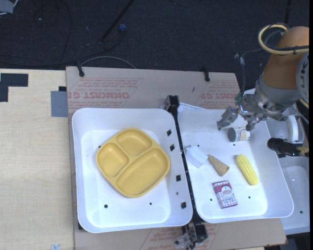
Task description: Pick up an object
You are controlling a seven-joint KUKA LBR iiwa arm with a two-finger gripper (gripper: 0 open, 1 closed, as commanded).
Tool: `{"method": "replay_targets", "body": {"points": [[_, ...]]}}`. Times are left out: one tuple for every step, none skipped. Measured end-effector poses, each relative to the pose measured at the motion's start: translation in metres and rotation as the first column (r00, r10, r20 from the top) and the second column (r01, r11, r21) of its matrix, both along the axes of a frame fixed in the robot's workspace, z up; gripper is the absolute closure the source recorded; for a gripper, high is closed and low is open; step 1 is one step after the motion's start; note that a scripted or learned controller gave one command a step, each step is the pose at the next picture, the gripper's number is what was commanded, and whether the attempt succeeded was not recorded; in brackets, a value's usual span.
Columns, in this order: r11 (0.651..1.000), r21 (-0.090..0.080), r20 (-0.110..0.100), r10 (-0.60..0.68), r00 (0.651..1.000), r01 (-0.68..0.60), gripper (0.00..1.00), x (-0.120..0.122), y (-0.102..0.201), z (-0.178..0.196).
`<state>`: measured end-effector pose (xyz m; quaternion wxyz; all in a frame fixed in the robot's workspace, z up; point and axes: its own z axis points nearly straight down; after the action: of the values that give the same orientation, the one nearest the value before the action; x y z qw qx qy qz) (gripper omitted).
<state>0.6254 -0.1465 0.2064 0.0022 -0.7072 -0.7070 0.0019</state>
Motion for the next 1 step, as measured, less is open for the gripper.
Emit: {"method": "replay_targets", "body": {"points": [[1.0, 0.001, -0.001, 0.0, 1.0, 0.0, 0.0, -0.0076, 0.0013, -0.0457]]}}
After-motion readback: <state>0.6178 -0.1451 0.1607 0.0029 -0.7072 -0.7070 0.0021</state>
